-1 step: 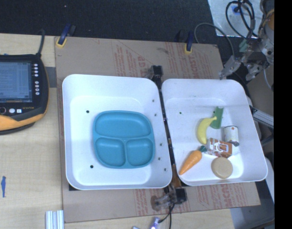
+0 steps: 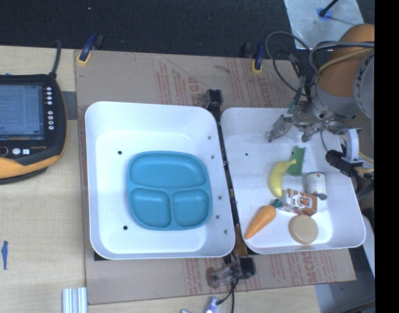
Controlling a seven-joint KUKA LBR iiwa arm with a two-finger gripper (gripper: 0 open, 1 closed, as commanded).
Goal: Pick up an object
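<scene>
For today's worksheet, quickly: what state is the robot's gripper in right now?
Gripper: jaws spread open, holding nothing, poised over the back of the right bin, apart from the banana.

Two white bins, one blue tray, one banana, one carrot, and perhaps four other small items.

Fig.: table w/ surroundings, seen from above.
Brown cardboard sheet covers table's middle, held at far edge by clamps, one blue-yellow. Teach pendant, screen lit, lies at left on bare wood. Blue pen near left front edge. Dark carpet beyond table.
</scene>
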